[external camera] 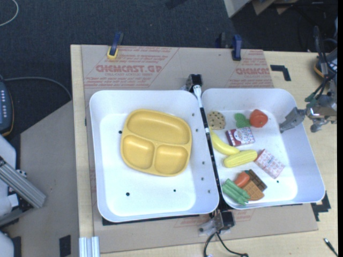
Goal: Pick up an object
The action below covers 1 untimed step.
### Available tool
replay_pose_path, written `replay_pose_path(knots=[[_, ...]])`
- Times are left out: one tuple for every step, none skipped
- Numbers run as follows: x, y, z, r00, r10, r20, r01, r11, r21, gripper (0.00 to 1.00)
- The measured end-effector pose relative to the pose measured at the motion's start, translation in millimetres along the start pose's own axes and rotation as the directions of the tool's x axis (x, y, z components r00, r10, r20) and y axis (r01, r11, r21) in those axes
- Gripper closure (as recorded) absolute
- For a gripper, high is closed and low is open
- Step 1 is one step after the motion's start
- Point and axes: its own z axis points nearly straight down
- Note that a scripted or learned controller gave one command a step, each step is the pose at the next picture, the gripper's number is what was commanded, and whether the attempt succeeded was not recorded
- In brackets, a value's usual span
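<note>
Tool at right bin rim, grip state unreadable | step: approach | next: descend over tomato, close.

Both bins are plain white: the left bin and the right bin. In the left bin lies a mustard-yellow divided plate. In the right bin, the cookie is tan with dark speckles; beside it are a small green piece and a red-orange tomato. The little carton is dark red and white. The banana and corn cob are yellow. A packet shows a pink-and-white pattern. Green beans sit against an orange and brown piece. The tabletop is pale tan with red lettering.
</note>
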Motion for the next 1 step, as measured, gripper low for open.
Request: replay_pose_path(knots=[[0.2, 2.4, -5.8, 1.000, -0.003, 0.003, 0.003, 1.000, -0.011, 0.00]])
